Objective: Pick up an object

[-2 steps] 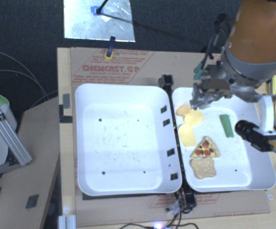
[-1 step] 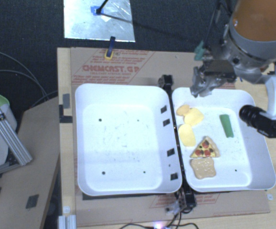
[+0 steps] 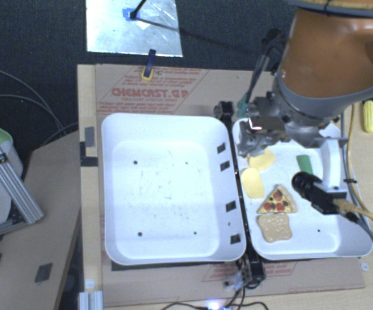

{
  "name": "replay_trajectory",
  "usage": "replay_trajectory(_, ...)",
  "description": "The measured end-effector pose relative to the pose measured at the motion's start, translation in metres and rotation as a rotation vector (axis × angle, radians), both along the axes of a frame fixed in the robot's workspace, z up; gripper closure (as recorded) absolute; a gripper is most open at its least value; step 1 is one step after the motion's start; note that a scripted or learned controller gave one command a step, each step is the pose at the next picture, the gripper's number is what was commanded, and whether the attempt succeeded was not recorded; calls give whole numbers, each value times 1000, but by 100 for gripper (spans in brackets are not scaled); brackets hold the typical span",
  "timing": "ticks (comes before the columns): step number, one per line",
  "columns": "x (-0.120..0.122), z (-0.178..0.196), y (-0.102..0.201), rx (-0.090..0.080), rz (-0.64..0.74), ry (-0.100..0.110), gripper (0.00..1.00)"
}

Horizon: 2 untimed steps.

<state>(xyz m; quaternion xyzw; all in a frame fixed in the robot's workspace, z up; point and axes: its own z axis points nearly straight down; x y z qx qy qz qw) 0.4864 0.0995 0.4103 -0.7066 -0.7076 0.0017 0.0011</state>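
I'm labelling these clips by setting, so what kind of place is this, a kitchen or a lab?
Most likely a robotics lab bench, not a kitchen: a grey and orange robot arm reaches over two shallow white bins, the food is toys such as a pizza slice, and loose cables cross the floor.

Smooth, seemingly plastic white bins [image 3: 164,124]; dull cardboard sheet [image 3: 193,86] beneath.

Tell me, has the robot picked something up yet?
Not that I can see. The gripper is down in the right bin, by a yellow piece. The pizza slice, the toast and the green piece lie on the bin floor. Grabbing and lifting one is left.
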Motion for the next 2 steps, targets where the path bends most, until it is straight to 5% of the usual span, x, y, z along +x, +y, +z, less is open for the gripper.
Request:
replay_trajectory(1, 1, 16, -1, 2, 5, -11, 100)
replay_trajectory(2, -1, -96, 64, 0, 8, 5, 100)
